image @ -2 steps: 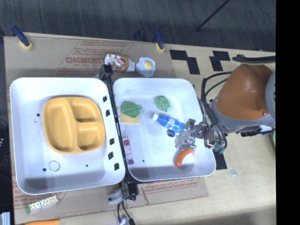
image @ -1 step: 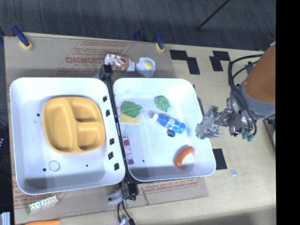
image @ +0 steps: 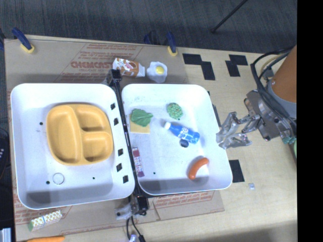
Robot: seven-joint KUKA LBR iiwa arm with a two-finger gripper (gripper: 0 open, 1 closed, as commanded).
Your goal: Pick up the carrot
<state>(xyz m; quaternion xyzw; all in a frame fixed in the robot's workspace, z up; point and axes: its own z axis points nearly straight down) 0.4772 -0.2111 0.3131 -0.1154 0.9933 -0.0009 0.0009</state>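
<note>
The right bin (image: pixel 214 135) serves as landmark. Touching its left wall is the left bin (image: pixel 20 135), which holds a divided tray (image: pixel 79 133). Inside the right bin, a sandwich (image: pixel 141 120) lies by the left wall, a round biscuit (image: pixel 174 110) toward the far side, a bottle (image: pixel 182 132) in the middle, and the carrot (image: pixel 198 167) near the front right corner. Behind the right bin on the bench lie a small packet (image: pixel 125 67) and an egg (image: pixel 157 71). The gripper (image: pixel 229 133) hangs just outside the right wall.
</note>
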